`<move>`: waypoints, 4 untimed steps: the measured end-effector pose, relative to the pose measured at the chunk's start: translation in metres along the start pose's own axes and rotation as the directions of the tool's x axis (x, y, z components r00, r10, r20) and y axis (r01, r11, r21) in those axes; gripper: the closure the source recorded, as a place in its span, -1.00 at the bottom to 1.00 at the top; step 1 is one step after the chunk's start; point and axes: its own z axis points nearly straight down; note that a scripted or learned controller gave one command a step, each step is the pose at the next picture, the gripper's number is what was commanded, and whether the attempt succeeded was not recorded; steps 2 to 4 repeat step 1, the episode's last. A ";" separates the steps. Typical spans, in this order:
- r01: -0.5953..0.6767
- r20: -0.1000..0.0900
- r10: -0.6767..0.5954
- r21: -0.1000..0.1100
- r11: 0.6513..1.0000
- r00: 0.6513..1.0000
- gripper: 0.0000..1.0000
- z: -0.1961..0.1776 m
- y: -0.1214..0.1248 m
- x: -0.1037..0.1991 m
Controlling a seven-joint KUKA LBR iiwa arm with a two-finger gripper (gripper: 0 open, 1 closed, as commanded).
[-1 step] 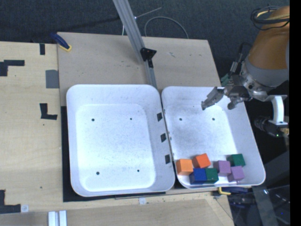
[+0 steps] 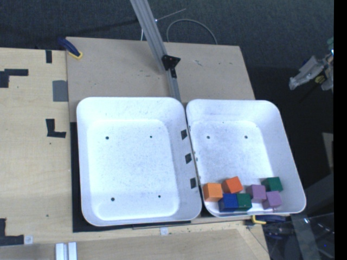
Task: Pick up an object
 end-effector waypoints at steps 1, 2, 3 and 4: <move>0.004 -0.007 -0.004 0.018 1.000 1.000 -1.00 0.131 -0.026 0.061; 0.004 -0.007 -0.004 0.018 1.000 1.000 -1.00 0.131 -0.026 0.061; 0.004 -0.007 -0.004 0.018 1.000 1.000 -1.00 0.131 -0.026 0.061; 0.004 -0.007 -0.004 0.018 1.000 1.000 -1.00 0.131 -0.026 0.061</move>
